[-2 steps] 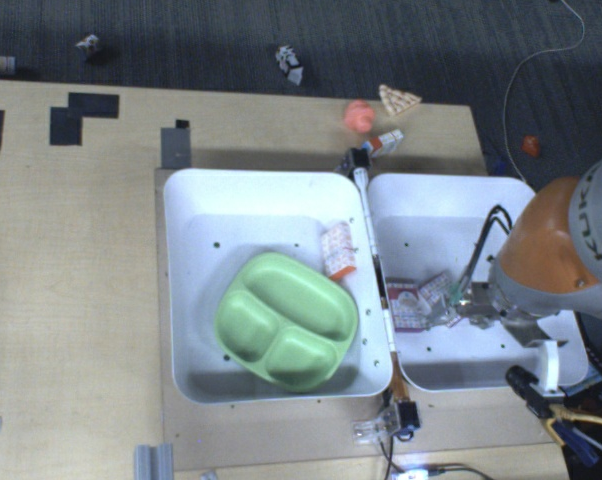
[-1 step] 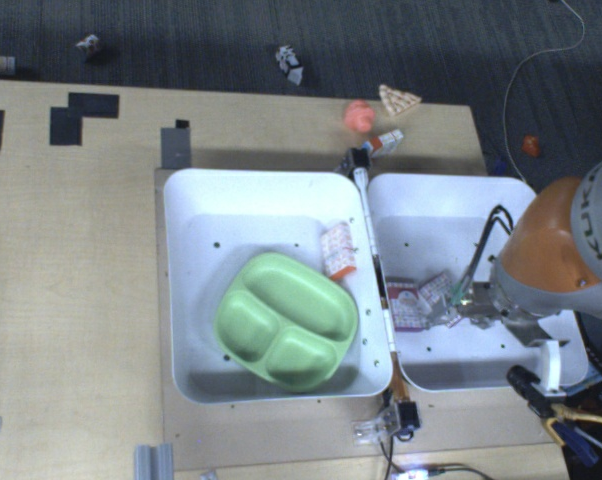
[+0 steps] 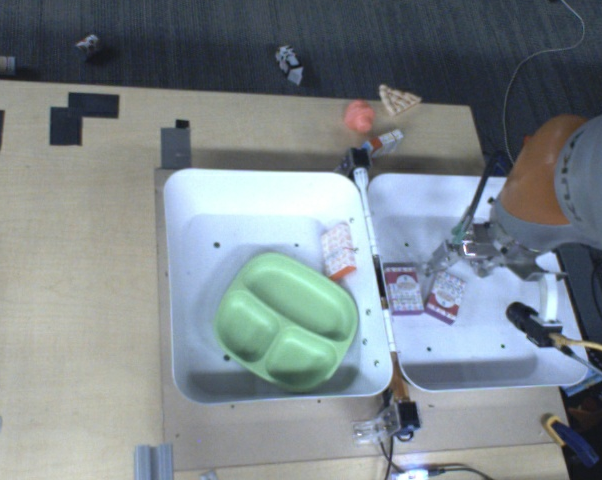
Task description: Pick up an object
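Spanning nearly the whole view, the wooden bench (image 3: 71,268) carries everything else. The left bin (image 3: 231,203) surrounds the green plate (image 3: 286,318), a divided dish lying tilted toward the bin's near corner. The right bin (image 3: 421,208) sits directly to the right of the green plate, rim against rim with the first. The arm (image 3: 581,183) comes in from farther right of the plate, its orange band turned toward the bins.

The gripper (image 3: 453,258) hangs low in the right bin, well right of the green plate. Whether it is open or closed cannot be told from this slant, and nothing can be seen held in it.

Two flat packs lie to the right of the plate, across the shared rims. One maroon packet (image 3: 403,290) lies nearer the plate. The second maroon packet (image 3: 446,298) lies beside it, just under the gripper, and looks the likely target. An orange-and-white packet (image 3: 338,250) lies just beyond the plate's far right edge. A pink ball (image 3: 359,116) rests on the bench, well beyond the plate.

The second maroon packet looks thin, light and somewhat flexible, probably card or foil. Lying flat on a smooth floor, it may slide or buckle rather than lift. Pinching across its narrow width, at the long edges, seems the soundest hold.
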{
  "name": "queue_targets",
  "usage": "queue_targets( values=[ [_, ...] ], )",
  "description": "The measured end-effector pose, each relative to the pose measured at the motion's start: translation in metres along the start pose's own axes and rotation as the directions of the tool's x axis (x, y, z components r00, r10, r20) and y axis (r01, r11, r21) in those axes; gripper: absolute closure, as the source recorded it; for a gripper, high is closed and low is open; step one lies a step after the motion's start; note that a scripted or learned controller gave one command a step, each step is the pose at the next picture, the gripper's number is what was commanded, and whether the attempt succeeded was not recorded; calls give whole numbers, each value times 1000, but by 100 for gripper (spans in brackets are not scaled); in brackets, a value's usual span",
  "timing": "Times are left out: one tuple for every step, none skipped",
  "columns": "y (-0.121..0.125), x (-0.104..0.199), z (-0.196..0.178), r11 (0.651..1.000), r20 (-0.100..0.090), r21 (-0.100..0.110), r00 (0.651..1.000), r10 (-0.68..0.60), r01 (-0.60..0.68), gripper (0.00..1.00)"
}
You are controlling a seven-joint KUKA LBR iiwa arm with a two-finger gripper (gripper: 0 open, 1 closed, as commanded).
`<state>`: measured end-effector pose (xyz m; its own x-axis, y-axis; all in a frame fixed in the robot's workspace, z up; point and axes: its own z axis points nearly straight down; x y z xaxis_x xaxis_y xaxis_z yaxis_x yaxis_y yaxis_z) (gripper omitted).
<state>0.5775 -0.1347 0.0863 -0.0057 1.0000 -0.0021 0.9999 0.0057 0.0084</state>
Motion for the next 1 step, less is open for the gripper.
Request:
queue_targets(
  values=[
    [-42, 49, -1, 1000, 2, -1, 1000, 3, -3, 0]
  ],
)
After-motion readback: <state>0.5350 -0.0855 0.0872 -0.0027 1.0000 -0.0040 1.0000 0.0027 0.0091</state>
